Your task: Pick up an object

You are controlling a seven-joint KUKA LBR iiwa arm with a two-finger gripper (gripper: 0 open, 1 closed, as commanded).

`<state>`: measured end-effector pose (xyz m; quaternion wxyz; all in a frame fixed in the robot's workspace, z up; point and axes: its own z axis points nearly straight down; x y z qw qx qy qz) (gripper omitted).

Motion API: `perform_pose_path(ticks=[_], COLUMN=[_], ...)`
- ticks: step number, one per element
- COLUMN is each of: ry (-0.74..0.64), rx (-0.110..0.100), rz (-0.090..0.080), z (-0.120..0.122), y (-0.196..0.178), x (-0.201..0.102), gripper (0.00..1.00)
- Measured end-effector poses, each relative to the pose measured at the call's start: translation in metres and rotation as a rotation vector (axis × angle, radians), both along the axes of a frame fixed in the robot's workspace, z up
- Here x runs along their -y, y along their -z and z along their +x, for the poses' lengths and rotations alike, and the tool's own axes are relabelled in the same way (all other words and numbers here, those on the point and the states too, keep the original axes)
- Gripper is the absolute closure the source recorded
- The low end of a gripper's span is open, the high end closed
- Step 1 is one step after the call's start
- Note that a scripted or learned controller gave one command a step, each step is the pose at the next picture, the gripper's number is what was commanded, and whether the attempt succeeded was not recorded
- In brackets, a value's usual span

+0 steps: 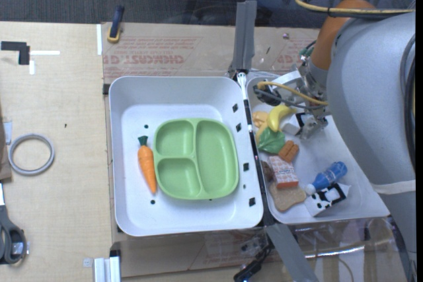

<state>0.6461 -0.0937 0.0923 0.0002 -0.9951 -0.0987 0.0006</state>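
a: where's the grey arm's two-finger gripper (310,123)?

b: low in the right white bin (357,198), near its far end, just beside the yellow plastic banana (278,117). whether it's open or shut, i cannot tell.

a: and what lies around it?

b: a green leafy toy (270,140) below the banana, then an orange-brown piece (289,151), a small red and white carton (284,174), a tan slice of toy bread (287,198), a blue bottle (328,176) and a black and white toy (328,198).

a: the left white bin (125,162)?

b: a green three-part plastic plate (196,158) with an orange toy carrot (147,165) just beside its left edge.
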Motion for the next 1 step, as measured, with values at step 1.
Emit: perform_pose_path(ticks=[1], ry=[-0.002], rx=[-0.002], rz=[0.000], z=[0.0070], y=[0.0008], x=[0.0186], gripper=[0.00])
